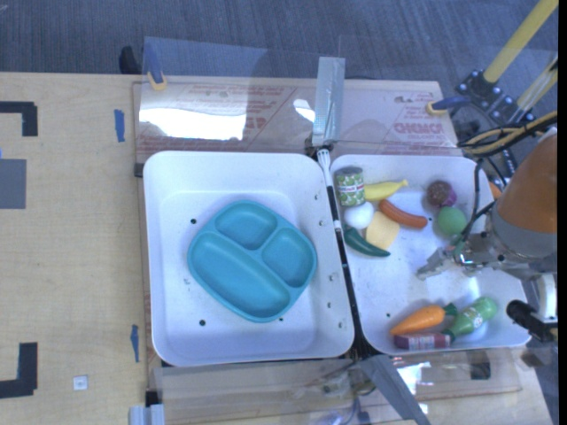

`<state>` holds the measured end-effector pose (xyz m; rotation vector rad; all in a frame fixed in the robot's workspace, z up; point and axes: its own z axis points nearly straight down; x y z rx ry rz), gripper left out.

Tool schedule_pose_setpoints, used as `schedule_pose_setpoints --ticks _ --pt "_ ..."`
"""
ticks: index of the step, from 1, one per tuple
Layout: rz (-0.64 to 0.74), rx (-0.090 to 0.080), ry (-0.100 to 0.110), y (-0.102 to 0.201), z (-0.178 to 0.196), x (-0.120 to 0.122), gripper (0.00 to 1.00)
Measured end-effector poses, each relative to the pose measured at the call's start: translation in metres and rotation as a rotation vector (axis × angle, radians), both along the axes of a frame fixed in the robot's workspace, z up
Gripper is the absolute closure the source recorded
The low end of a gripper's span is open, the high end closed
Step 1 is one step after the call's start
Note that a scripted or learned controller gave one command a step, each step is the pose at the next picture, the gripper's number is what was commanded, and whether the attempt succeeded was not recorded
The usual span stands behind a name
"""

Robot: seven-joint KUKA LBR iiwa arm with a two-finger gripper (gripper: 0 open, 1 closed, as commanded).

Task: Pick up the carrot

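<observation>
Desk: wooden, two white bins [159,237].
Carrot [418,319]: below gripper [434,264]; light, stiff, slick; you grip mid-body.
Jaws: can't tell.

An orange plastic toy carrot [419,319] with a green leafy top lies flat in the right-hand white bin [399,273].
It rests near the bin's front edge, pointed tip toward the front-left corner, green top toward the right, its body tilted slightly upward to the right.
</observation>
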<state>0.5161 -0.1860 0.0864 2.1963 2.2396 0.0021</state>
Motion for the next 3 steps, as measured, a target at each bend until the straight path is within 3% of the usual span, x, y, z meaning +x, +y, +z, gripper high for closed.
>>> schedule_pose_setpoints --ticks 1,2,3 --pt "0.206 0.001 -0.001 0.046 0.001 -0.024 0.00" --pt "0.171 0.000 0.002 0.009 0.041 -0.037 0.00" --pt "-0.050 0.005 0.008 0.089 0.005 -0.037 0.00"
